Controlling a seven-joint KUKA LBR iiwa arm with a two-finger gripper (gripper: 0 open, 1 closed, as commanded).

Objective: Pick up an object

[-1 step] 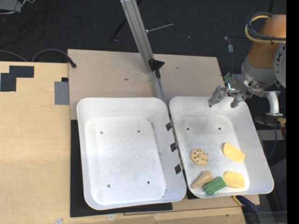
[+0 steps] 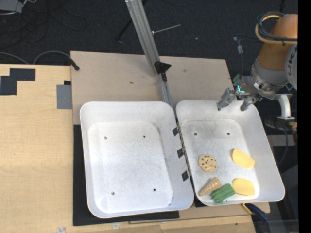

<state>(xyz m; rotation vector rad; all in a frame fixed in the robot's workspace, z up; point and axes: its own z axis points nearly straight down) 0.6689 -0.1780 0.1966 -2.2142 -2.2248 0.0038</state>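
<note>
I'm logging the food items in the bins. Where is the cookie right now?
The cookie lies in the right bin, toward its near left part, just above the cone-shaped piece and left of the upper yellow piece.

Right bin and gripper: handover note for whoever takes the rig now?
Gripper: open, holding nothing, above the far rim of the right bin.
Things, all in the right bin's near half: cookie; yellow piece; second yellow piece at the near edge; cone touching a green piece.
Left bin: beside the right one.
Done: nothing picked up yet.
Left: come down on one thing, close, lift. The cookie and the farther yellow piece lie apart from the rest and look easiest.
</note>
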